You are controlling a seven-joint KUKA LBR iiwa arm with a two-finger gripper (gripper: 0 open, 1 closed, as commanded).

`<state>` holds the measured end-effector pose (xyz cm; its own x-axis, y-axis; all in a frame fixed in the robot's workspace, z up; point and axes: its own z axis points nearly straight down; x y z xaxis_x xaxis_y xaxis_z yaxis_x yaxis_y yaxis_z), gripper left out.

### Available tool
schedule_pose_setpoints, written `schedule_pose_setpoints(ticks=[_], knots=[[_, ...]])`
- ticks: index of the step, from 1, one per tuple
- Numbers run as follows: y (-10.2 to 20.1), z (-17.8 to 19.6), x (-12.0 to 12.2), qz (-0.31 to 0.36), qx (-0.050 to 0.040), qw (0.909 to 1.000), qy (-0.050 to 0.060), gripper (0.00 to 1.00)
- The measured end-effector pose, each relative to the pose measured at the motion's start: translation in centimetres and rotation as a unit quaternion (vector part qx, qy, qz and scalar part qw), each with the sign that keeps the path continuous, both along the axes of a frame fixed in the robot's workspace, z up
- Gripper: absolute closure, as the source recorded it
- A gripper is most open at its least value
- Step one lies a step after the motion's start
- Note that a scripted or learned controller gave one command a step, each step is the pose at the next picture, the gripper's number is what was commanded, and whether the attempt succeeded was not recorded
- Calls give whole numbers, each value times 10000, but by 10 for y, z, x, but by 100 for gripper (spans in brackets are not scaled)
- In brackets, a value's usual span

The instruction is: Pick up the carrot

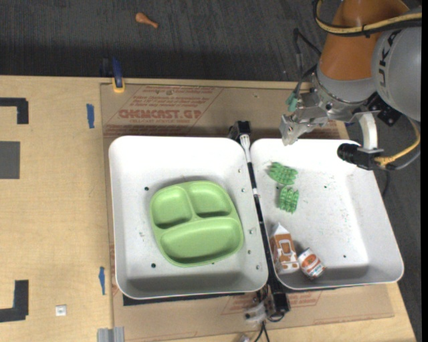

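Nearest the lens, a small orange-and-white carton (283,248) and a stubby can (311,263) lie touching in the front left corner of the right bin (361,200). Above that bin's rear left corner hangs the claw (293,132) of the grey arm (401,53); whether it is open or closed cannot be told from this angle. Just in front of the claw, a knobbly green piece (282,174) and a second green piece (288,199) lie near each other on the bin floor. Across the divide, the left bin (134,167) holds a green three-compartment plate (195,222). Well beyond both bins, the small orange carrot (146,20) lies on the dark carpet (221,33) behind the bench.
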<state>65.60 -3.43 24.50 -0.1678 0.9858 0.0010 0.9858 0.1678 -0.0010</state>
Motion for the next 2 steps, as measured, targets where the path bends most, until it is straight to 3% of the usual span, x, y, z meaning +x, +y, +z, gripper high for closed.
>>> schedule_pose_setpoints(ticks=[1,2], knots=[[76,-17,11,-517,-1,9987,-11,100],[127,-30,-1,379,-3,9993,3,100]])
